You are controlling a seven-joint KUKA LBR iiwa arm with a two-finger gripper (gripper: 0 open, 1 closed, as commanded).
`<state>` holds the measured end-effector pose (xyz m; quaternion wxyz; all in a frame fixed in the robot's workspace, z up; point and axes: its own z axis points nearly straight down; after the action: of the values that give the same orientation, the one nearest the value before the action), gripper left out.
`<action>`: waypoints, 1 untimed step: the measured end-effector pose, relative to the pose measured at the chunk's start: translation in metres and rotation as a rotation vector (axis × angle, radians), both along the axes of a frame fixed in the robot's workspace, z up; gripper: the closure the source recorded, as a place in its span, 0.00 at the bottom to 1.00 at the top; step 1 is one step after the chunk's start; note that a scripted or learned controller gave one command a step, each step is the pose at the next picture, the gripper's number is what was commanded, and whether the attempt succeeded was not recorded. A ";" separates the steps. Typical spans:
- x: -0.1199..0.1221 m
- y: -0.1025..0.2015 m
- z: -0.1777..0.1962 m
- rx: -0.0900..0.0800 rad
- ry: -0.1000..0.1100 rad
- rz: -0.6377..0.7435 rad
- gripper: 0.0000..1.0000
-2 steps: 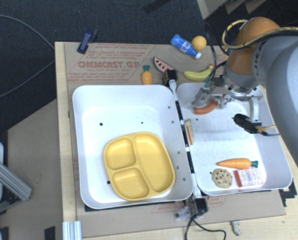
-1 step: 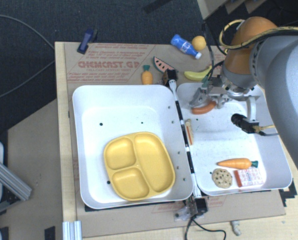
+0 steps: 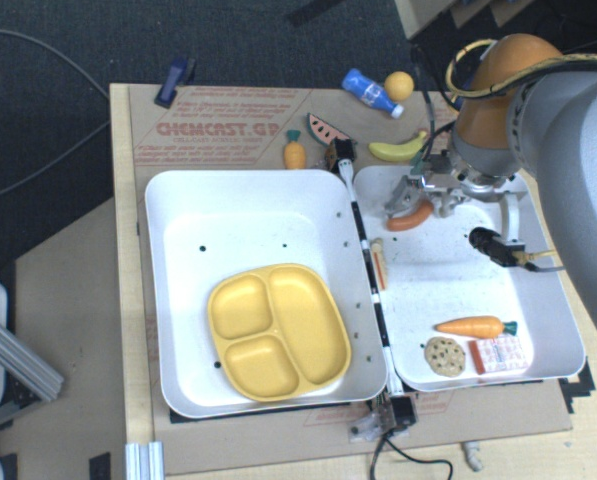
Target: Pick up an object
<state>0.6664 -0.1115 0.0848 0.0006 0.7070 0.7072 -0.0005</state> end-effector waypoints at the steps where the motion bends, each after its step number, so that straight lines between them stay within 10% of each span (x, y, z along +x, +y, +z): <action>1: 0.001 0.001 0.011 -0.001 -0.002 0.001 1.00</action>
<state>0.6672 -0.1110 0.0954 0.0018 0.7066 0.7076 -0.0001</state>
